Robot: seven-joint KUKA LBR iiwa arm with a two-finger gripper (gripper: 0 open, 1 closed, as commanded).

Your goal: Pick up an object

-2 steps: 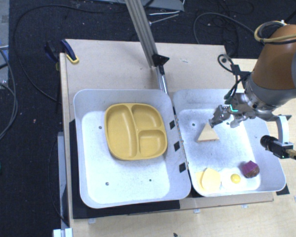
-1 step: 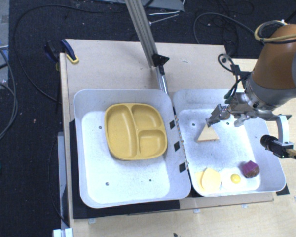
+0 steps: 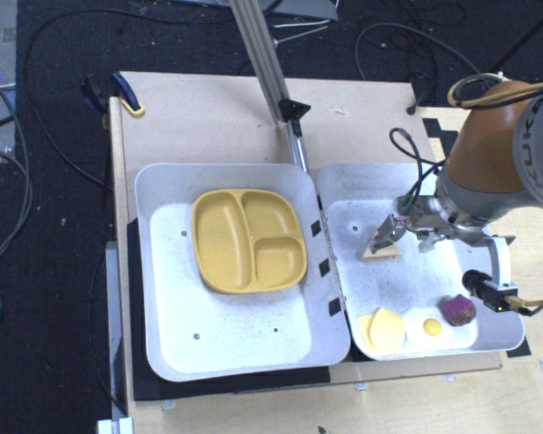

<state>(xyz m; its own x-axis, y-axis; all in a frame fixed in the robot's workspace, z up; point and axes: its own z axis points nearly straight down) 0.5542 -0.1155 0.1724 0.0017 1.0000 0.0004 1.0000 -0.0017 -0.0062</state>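
My gripper (image 3: 386, 238) hangs low in the right bin (image 3: 362, 193), its fingers pointing left and down at a small tan block (image 3: 381, 252) that lies right under the fingertips. The fingers look close together, and I cannot tell whether the block is between them. Along the right bin's front edge lie a pale yellow object (image 3: 385, 328), a small yellow ball (image 3: 432, 326) and a purple object (image 3: 458, 310).
The left bin (image 3: 163, 333) holds a yellow divided plate (image 3: 250, 240). A slanted metal pole (image 3: 262, 52) rises from the back between the bins. The arm with its orange band (image 3: 489, 147) comes in from the right. Black clips (image 3: 326, 265) sit along the divide.
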